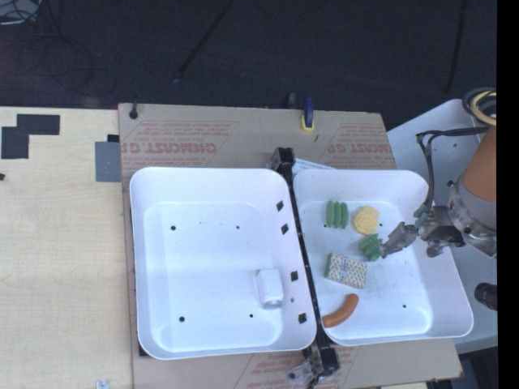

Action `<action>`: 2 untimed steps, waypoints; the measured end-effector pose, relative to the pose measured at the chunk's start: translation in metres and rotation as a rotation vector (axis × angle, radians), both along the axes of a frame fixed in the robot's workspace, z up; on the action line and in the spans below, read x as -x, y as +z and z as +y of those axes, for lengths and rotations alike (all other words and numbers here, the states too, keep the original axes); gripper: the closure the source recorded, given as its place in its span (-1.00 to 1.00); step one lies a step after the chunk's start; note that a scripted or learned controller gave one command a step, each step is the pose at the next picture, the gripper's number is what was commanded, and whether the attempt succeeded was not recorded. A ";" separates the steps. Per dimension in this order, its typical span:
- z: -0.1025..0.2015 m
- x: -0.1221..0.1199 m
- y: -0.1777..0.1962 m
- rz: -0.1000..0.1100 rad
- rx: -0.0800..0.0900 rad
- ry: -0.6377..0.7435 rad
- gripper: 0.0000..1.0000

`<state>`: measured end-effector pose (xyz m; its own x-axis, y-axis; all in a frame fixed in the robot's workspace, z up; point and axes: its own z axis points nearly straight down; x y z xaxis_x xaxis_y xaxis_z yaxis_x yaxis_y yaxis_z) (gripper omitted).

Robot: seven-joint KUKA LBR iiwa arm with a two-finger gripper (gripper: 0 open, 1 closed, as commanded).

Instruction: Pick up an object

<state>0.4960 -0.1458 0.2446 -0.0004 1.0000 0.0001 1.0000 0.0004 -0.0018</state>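
Jaws [392,244] touch leafy green broccoli [372,248] in smooth white right bin [442,318]; their grip state is unclear.

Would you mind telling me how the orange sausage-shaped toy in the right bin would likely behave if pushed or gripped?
The orange sausage looks rounded and smooth, so it may well roll or slip under a push. It seems small, probably light. It lies by the right bin's front wall, which might hamper the tool.
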 end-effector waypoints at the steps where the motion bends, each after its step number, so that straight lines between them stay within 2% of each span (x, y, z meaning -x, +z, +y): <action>1: -0.001 0.000 0.010 0.002 -0.001 -0.001 1.00; 2: 0.078 0.004 0.043 -0.002 -0.003 0.008 1.00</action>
<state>0.4920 -0.0675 0.2877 -0.0082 1.0000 0.0029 1.0000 0.0082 0.0006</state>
